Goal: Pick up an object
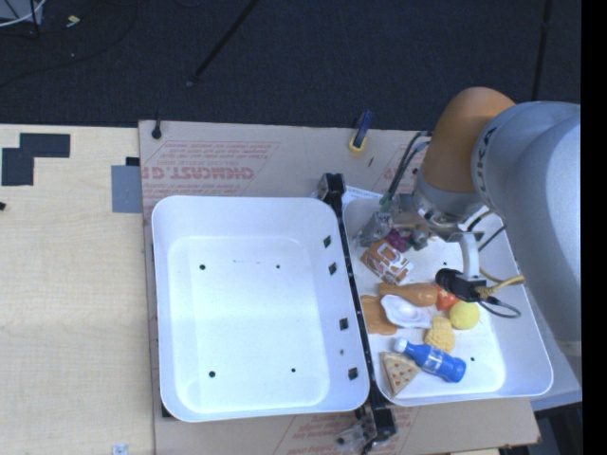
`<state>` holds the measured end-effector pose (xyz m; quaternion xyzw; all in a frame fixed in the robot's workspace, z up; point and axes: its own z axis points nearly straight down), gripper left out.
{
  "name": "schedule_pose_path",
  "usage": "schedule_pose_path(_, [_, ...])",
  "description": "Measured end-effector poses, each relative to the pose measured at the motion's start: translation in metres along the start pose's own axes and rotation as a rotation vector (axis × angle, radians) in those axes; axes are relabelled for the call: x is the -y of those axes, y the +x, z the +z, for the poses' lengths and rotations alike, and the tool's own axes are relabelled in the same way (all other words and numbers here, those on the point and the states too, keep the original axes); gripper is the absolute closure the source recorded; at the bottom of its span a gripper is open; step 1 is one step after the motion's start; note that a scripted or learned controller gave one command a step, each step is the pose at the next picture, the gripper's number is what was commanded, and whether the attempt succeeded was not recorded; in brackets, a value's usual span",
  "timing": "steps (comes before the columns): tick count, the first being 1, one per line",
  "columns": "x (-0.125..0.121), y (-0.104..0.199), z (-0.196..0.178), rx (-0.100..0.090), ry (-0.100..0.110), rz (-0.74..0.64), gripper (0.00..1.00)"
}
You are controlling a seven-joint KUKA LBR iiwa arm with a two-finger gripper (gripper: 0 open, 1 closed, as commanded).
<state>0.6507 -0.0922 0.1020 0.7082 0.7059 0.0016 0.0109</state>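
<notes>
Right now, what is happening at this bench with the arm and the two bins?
The grey arm reaches in from the right, and its claw is low over the far end of the right bin. This bin holds a heap of small things: a checkered packet just below the claw, a blue bottle, a yellow ball. I cannot tell whether it holds anything. The left bin lies beside it.

Two white bins (180,254); one blue bottle (432,359).
</notes>
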Motion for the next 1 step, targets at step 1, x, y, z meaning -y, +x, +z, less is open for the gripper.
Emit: schedule_pose_path(1, [-0.0013, -0.0007, -0.0121, -0.003, 0.005, -0.001, 1.00])
